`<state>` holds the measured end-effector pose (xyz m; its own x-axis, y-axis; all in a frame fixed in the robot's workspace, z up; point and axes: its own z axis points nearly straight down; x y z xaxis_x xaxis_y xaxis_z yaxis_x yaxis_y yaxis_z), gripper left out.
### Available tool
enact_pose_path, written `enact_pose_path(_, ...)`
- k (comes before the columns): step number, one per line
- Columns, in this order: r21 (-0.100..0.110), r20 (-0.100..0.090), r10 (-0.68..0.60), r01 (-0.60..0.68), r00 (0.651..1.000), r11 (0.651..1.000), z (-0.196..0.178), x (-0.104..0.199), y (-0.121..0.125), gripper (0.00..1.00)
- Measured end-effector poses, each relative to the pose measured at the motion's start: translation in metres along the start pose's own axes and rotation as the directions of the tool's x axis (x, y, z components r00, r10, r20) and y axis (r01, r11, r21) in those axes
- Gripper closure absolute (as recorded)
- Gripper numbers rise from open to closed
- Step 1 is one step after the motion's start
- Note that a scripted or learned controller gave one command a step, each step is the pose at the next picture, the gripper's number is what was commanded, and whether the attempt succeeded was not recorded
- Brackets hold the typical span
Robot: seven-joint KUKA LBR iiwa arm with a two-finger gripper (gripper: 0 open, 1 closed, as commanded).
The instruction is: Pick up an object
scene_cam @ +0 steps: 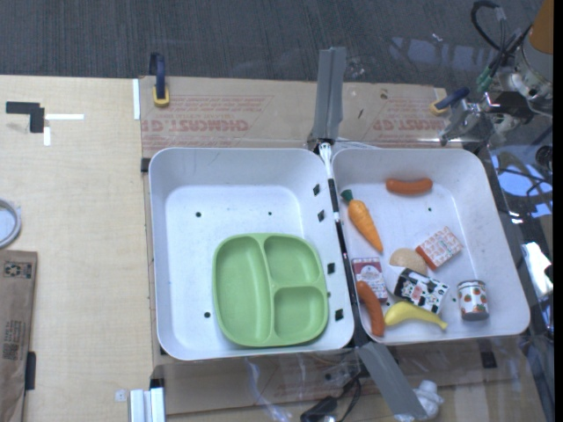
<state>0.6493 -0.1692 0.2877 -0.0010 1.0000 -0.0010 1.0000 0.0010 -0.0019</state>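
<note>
Right bin (pixel 489 202), frame centre-right: carrot (pixel 362 222) long axis diagonal, green top to upper left; sausage (pixel 409 185) lying level near the far wall; banana (pixel 416 316), can (pixel 473 300) and cartons (pixel 438 248) crowd the near edge. Left bin (pixel 176 236): green tray (pixel 268 288). Gripper (pixel 466 117) at upper right, outside the bins; jaw state cannot be told. Wooden bench (pixel 70 200).

**Colours in the bins**

Both bins (pixel 167 236) white. Left: pale green divided plate (pixel 269 289). Right: orange carrot (pixel 363 222) with green top, red-orange sausage (pixel 409 185), yellow banana (pixel 415 316), black-and-white cow-patterned carton (pixel 420 290), red-and-white box (pixel 439 247), white can (pixel 473 300) with red spots, tan bread piece (pixel 405 258)
</note>
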Motion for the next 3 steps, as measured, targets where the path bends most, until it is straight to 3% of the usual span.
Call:
enact_pose_path(1,-0.003,0.001,-0.254,0.254,0.967,0.967,0.173,0.025,0.01,0.0)
enact_pose_path(2,-0.004,0.003,-0.346,0.346,0.938,0.938,0.195,-0.018,0.01,0.0)
enact_pose_path(3,-0.008,0.006,-0.344,0.344,0.939,0.939,0.184,-0.019,0.012,1.0)
